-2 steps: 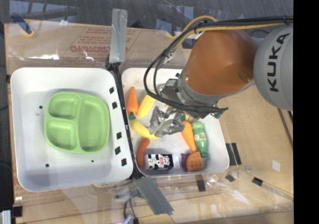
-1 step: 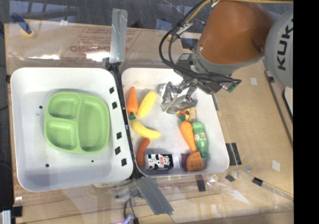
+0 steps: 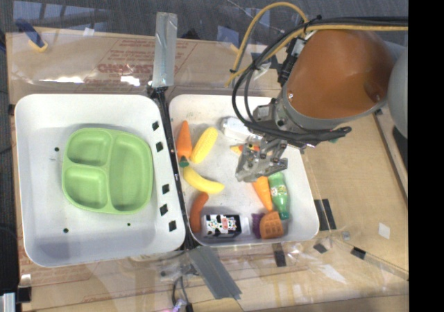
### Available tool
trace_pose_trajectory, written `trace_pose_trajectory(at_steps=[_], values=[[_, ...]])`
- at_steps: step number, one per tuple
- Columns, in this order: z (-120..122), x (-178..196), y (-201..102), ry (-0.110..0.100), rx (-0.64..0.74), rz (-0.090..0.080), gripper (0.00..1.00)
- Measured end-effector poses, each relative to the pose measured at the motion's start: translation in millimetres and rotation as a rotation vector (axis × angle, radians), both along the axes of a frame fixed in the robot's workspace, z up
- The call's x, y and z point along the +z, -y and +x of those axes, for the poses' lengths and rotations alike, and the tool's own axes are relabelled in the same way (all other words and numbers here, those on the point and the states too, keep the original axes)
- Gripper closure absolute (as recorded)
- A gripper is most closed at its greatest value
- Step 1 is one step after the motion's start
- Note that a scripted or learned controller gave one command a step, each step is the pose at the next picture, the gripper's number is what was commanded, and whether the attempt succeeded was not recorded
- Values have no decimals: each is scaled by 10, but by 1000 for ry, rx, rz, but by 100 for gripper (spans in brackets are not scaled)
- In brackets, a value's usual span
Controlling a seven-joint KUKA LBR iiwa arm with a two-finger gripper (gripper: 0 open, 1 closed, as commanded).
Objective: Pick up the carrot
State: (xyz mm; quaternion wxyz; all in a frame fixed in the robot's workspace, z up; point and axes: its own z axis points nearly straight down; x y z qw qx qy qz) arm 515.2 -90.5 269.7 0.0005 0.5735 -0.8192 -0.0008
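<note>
Two white bins sit side by side; the left bin (image 3: 28, 165) holds one green divided plate (image 3: 107, 168). Everything else lies in the right bin (image 3: 309, 196): two carrots, one (image 3: 184, 141) beside the left wall, the other (image 3: 263, 193) under the hand (image 3: 260, 165), plus two bananas (image 3: 201, 180) and one green bottle (image 3: 279, 196). I can't tell the hand's opening.

orange carrot (image 3: 183, 141), green tray (image 3: 107, 170), white bins (image 3: 41, 234)
</note>
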Motion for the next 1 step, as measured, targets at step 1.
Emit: trace_pose_trajectory(at_steps=[1], values=[[-389, -545, -80, -2, 322, 2, 100]])
